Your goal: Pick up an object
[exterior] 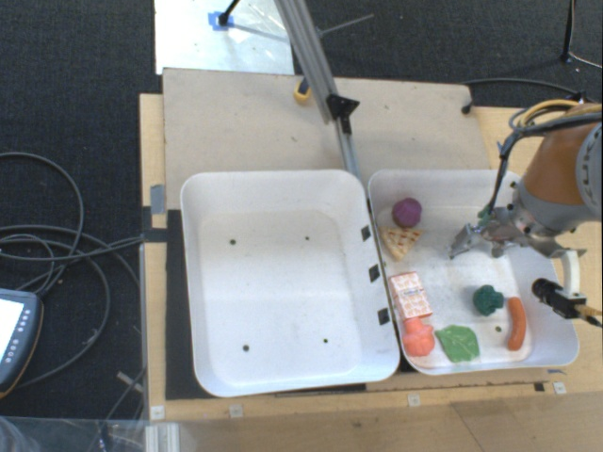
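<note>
- Gripper hangs over the right bin, toward its far right part, with the grey arm and its orange band coming in from the right; the metal fingers look spread apart and nothing sits between them.
- Left bin lies beside the right one, their inner walls touching, with small black marks along that shared edge.
- Waffle-patterned tan wedge lies near the right bin's left wall, toward the far side.
- Purple ball sits just behind the wedge, near the far left corner.
- Red-and-white packet lies along the left wall, toward the near side.
- Orange-red round piece touches the packet's near end, at the near left corner.
- Green leaf-shaped piece lies just right of it, along the near edge.
- Dark green broccoli-like piece sits nearer the middle, below the gripper and apart from it.
- Orange sausage lies near the right wall, just right of the broccoli-like piece.
</note>
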Controlling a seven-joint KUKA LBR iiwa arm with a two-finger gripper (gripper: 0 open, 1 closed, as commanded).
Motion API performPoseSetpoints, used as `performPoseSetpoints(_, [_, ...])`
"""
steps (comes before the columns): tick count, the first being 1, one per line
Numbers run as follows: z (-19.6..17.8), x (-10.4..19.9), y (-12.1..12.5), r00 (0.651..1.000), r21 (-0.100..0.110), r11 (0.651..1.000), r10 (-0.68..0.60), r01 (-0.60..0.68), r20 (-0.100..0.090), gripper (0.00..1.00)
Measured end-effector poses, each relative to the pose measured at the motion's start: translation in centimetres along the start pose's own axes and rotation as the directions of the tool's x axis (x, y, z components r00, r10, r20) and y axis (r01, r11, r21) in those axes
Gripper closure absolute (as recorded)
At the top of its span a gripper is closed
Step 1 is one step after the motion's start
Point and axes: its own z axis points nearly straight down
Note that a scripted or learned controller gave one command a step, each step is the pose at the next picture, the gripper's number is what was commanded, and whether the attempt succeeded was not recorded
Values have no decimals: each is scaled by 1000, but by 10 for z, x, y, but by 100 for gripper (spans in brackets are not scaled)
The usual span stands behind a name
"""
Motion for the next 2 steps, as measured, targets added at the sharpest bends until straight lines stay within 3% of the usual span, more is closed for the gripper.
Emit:
performPoseSetpoints(1, [-12, -1, 1, 1000, -5, 1000, -1, 1, 1, 100])
performPoseSetpoints(2, [-76, -6, 0, 1000, -8, 1000, 1, -1, 3, 100])
